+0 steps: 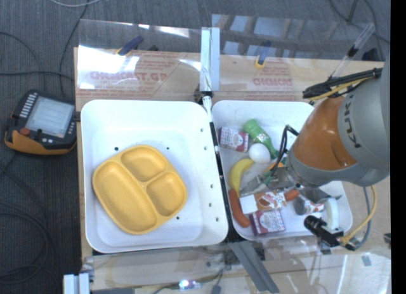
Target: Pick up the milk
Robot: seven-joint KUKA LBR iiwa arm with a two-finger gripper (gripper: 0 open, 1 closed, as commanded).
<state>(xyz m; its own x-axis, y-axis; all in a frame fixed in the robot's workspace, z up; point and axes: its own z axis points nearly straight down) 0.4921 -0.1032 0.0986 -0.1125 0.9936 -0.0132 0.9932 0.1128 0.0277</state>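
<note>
Two shallow white plastic bins are seen side by side on the wooden desk (pixel 158 70). In the left bin (pixel 190 121) a yellow three-compartment plastic tray (pixel 138 188) is laid. In the right bin (pixel 222 112) a crowd of small items is gathered: a green plastic bottle (pixel 259 133), a white egg-shaped object (pixel 259 153) just below it, a yellow banana (pixel 239 173), a long red sausage-shaped item (pixel 236 207) along the left wall, and a small dark-red and white pouch (pixel 233 138) near the top left. A grey handheld control pendant with an orange rim (pixel 40 123) is set on the carpet well left of the desk.

The small red and white milk carton (pixel 269 211) is found lying flat near the lower edge of the right bin, beside the sausage-shaped item and below the banana. The gripper (pixel 293 188) is placed just above and right of the carton, largely hidden under the grey and orange arm (pixel 336 137); whether it is spread or closed cannot be told, and contact with the carton cannot be judged.
</note>
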